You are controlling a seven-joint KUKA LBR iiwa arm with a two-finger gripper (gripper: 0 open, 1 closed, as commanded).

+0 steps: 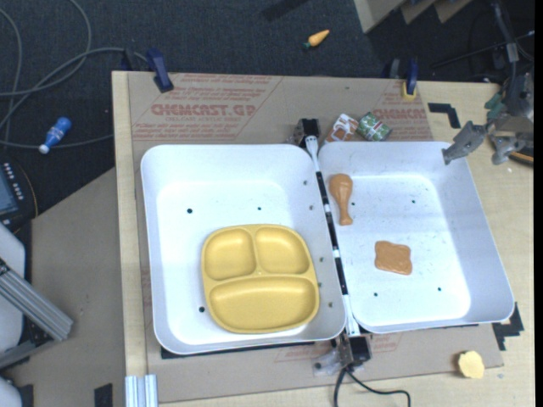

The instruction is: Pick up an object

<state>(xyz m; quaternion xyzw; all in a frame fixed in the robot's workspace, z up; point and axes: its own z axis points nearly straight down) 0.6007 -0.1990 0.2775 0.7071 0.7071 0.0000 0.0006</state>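
Observation:
In the right bin (475, 227), a tan toy drumstick (342, 196) lies near the left wall. A flat brown piece (394, 258) rests close to the bin's middle. The left bin (170, 193) holds a yellow divided plate (259, 277). My gripper (481, 149) hangs over the right bin's far right corner, well away from both food pieces. It is open, with nothing between its fingers.
Small toy packets (360, 127) lie on the bench behind the bins' shared edge. A yellow lump (470, 364) sits at the bench's front right corner. Blue clamps (159, 69) grip the back edge. An orange toy (317, 37) and a blue bottle (55, 132) lie on the floor.

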